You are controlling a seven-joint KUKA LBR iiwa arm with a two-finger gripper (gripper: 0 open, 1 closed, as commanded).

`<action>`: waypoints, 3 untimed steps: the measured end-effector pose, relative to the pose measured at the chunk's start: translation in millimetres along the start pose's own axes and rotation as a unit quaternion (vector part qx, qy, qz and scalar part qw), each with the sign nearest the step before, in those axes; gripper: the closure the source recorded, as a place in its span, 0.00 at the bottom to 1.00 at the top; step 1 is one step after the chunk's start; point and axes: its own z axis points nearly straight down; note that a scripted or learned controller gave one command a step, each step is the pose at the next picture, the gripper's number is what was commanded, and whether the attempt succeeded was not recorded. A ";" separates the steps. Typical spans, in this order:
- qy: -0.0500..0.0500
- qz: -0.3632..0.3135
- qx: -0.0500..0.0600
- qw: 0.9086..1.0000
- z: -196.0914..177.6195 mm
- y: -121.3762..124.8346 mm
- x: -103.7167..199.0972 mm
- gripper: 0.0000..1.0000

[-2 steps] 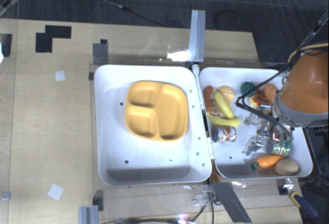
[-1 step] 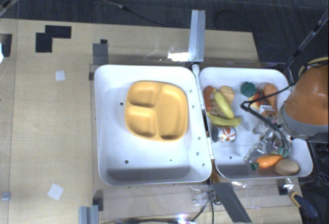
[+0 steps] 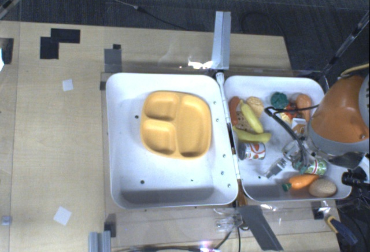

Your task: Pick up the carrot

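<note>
Your gripper (image 3: pixel 291 159), grip state unclear, hovers just above the carrot (image 3: pixel 302 182); a potato (image 3: pixel 322 188) crowds its right in the right bin (image 3: pixel 254 187).

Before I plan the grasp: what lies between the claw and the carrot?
Only a short bare strip of white bin floor. In the camera view the claw hangs just upper-left of the carrot.

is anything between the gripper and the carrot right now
Nothing visible stands between them. The gripper hangs in the right bin just above the carrot, which lies at the bin's near edge. A pale potato-like item lies right beside the carrot on its right, and a small can sits off to the left.
</note>
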 end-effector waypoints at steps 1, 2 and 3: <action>-0.001 0.152 -0.001 0.988 9.4 -5.5 -6.9 0.00; -0.005 0.148 -0.005 0.989 -3.6 -1.7 -9.5 1.00; -0.003 0.120 -0.003 0.993 -80.0 20.4 16.4 1.00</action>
